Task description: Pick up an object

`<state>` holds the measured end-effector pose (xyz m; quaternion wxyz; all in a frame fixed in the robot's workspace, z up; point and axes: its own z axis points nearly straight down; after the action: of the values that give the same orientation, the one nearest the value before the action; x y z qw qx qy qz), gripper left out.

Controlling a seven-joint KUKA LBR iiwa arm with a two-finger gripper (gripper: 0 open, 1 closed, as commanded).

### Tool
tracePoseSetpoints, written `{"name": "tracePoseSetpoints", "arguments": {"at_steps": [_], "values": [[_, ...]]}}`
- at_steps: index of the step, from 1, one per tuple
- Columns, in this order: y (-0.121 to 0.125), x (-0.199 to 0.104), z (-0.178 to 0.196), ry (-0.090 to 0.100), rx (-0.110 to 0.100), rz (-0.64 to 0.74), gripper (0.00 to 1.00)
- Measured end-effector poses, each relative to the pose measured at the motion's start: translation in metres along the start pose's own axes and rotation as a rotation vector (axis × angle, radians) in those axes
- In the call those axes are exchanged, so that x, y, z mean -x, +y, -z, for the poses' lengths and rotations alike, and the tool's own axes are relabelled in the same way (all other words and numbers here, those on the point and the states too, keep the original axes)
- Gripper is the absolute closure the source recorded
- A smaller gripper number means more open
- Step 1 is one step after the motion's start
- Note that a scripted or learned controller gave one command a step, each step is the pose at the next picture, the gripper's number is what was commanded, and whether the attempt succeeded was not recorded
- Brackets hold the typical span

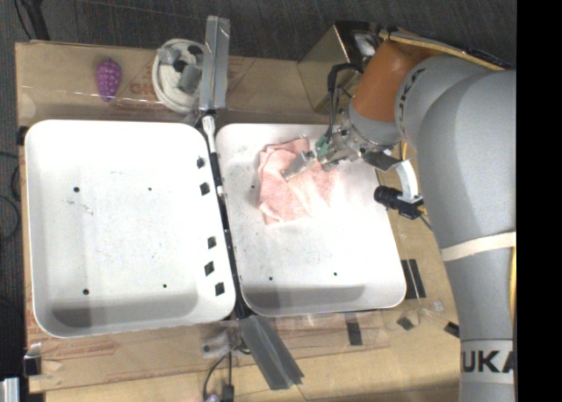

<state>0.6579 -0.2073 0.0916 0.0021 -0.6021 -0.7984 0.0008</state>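
Arm [465, 154] over right bin [378, 277]; claw [314, 158] touching pink cloth [294, 185].

The brown bench [79, 93] carries two shallow white bins divided by a grey metal bar [216, 58]. A crumpled pale pink cloth [290, 188] lies in the bin right of the bar [351, 251], in its far half. The hand [314, 156] of the grey arm with an orange band [439, 119] is down at the cloth's far right edge, touching it; whether the cloth is gripped cannot be determined. The bin left of the bar [105, 216] shows a bare floor with small dark marks. Beyond that bin, just left of the bar, sits a white coiled object [178, 74]; further left of it, a small purple grape-like bunch [108, 78].
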Motion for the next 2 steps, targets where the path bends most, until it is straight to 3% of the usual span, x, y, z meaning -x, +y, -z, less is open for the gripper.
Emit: {"name": "tracePoseSetpoints", "arguments": {"at_steps": [1,2], "values": [[0.0001,-0.0003,-0.0001,0.000,0.000,0.085,0.00],[0.0013,-0.0019,0.0086,0.002,-0.002,0.090,1.00]]}}
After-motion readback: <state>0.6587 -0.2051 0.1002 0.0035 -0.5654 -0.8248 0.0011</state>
